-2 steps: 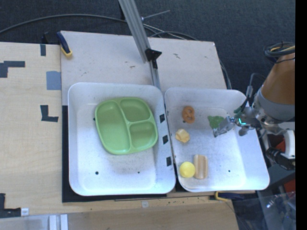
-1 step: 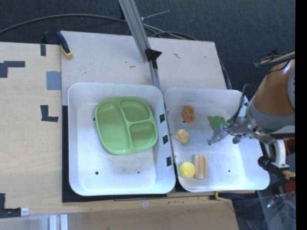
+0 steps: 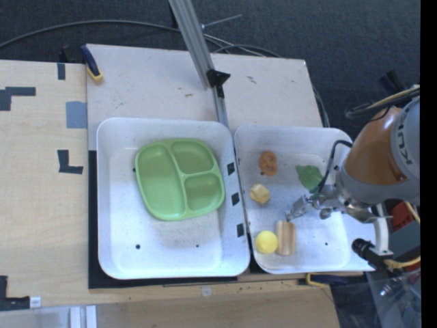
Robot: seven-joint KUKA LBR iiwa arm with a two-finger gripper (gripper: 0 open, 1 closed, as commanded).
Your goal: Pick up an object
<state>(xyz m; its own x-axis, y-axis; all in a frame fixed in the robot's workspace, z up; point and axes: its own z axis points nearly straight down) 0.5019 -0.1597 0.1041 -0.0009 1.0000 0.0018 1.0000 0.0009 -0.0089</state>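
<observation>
Right now the pincer (image 3: pixel 300 209) hovers low in the right bin (image 3: pixel 341 255), seemingly open with nothing between its fingers. Just below lies a tan block (image 3: pixel 285 237), touching a yellow ball (image 3: pixel 266 242). Closing there could nudge the block aside and miss.

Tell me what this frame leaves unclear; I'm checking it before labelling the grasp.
- Tool: small and blurred in the camera view; open or shut cannot be told.
- Green piece: its right part is hidden by the arm.
- Right bin: far rim covered by the arm.
- Orange-brown item: too small to identify.
</observation>
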